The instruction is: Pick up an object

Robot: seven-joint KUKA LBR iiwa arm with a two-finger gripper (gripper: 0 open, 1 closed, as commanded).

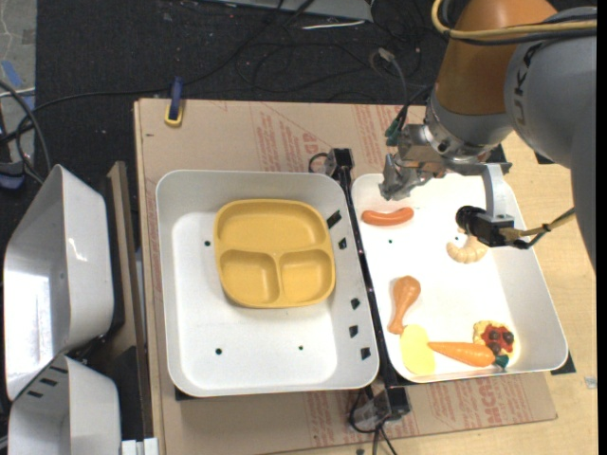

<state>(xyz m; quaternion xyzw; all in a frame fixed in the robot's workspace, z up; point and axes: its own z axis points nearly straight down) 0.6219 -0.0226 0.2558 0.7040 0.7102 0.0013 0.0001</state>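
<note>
The right bin [531, 292] holds several toy foods. A red sausage [388, 217] lies at its far left, and a cream piece [465, 249] sits further right. An orange drumstick [403, 301] lies in the middle. Along the near edge are a yellow piece [415, 349], a carrot [462, 354] and a pizza-like piece [495, 337]. My gripper [396, 184] hangs at the bin's far left corner, just beyond the sausage and slightly above it. Nothing shows in its grasp.
The left bin [190, 339] holds a yellow divided plate [275, 252]. A black divider with clips [356, 254] runs between the bins. A bracket with a black part [479, 222] hangs from the wrist over the right bin, next to the cream piece. Cables lie beyond the bench.
</note>
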